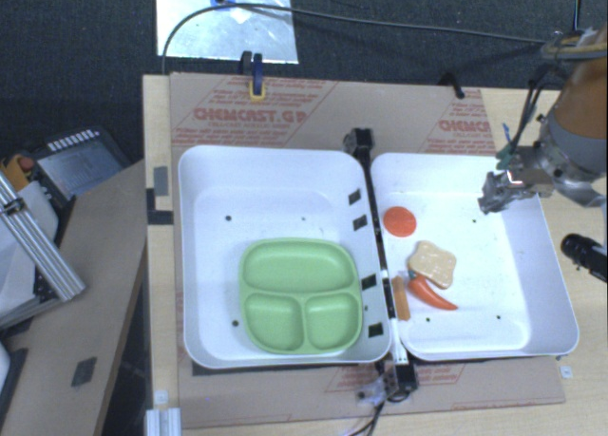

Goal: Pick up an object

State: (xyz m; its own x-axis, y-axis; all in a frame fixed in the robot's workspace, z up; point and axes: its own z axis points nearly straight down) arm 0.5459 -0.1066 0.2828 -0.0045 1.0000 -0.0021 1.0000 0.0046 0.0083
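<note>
Cables and a black clip (394, 382) at the near edge of the bench, partly cut off, hard to make out. Gripper (494, 195) sits over the far right part of the right bin (546, 263), small and dark in the camera view; can't tell whether it's spread or closed, nothing seen between its tips. Arm (575, 125) comes in from the right, orange band above the wrist, cropped by the frame edge.

Outward from there: orange round piece (400, 222) lies near the right bin's left wall, well apart from the gripper. Just below it a tan bread-like piece (433, 263), lying on and partly hiding a red-orange pepper or carrot shape (432, 293); exact type unclear. A small brown stick-like item (401, 299) lies beside it near the bin's left wall.

Left bin (218, 187) holds a green three-compartment tray (299, 293) toward the near side. Grey equipment (38, 235) at far left is cut off.
</note>
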